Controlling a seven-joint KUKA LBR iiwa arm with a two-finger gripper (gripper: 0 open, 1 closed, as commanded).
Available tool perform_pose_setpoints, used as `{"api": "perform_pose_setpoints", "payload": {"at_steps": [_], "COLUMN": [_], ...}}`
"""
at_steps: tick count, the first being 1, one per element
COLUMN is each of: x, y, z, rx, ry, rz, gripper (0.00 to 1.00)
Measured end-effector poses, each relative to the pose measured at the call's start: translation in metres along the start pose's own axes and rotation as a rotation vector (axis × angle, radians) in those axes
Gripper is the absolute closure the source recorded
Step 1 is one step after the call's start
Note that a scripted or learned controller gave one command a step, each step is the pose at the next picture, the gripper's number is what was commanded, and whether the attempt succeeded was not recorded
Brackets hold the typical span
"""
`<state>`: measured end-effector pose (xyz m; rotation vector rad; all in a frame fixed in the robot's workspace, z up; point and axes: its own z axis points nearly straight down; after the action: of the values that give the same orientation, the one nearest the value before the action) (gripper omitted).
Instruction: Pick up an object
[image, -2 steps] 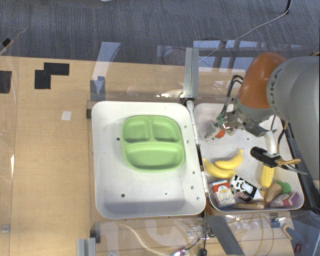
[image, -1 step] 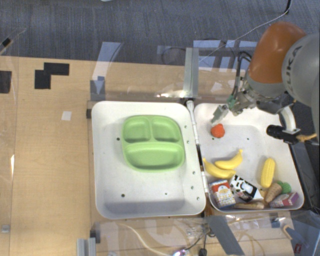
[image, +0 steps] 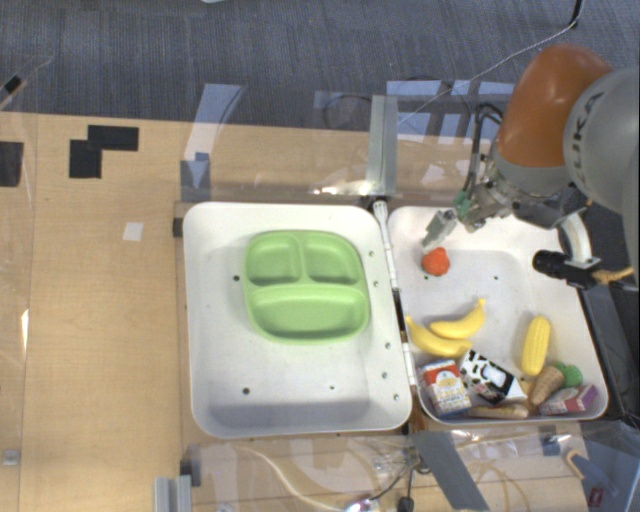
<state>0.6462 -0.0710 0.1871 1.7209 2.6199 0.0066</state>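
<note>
Two white bins sit side by side mid-frame. Left bin (image: 215, 400) holds a green divided plate (image: 305, 285), centre-left of frame. Right bin (image: 500, 265) carries the loose items, mostly along its lower half.

KUKA arm (image: 560, 110) enters from upper right, orange band above the wrist. Gripper (image: 437, 228) hangs over the upper-left part of the right bin; whether it is open or closed cannot be told at this size, and nothing is seen held.

Contents, largest first: banana (image: 447, 332) at the bin's left-centre; black-and-white carton (image: 487, 373) and a small printed box (image: 445, 388) at lower edge; corn cob (image: 536, 345) to the right; ice-cream cone (image: 546, 383) beside it; small red-orange fruit, perhaps a tomato (image: 435, 261), just below the gripper.

Step judged: approach, pre-grasp. Likely target is the tomato, nearest the tool. Next move calls for a short descent centred on it; round shape may roll away.
</note>
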Motion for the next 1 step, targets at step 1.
{"api": "perform_pose_setpoints", "payload": {"at_steps": [1], "x": [0.0000], "y": [0.0000], "z": [0.0001], "rx": [0.000], "ry": [0.000], "rz": [0.000], "gripper": [0.00]}}
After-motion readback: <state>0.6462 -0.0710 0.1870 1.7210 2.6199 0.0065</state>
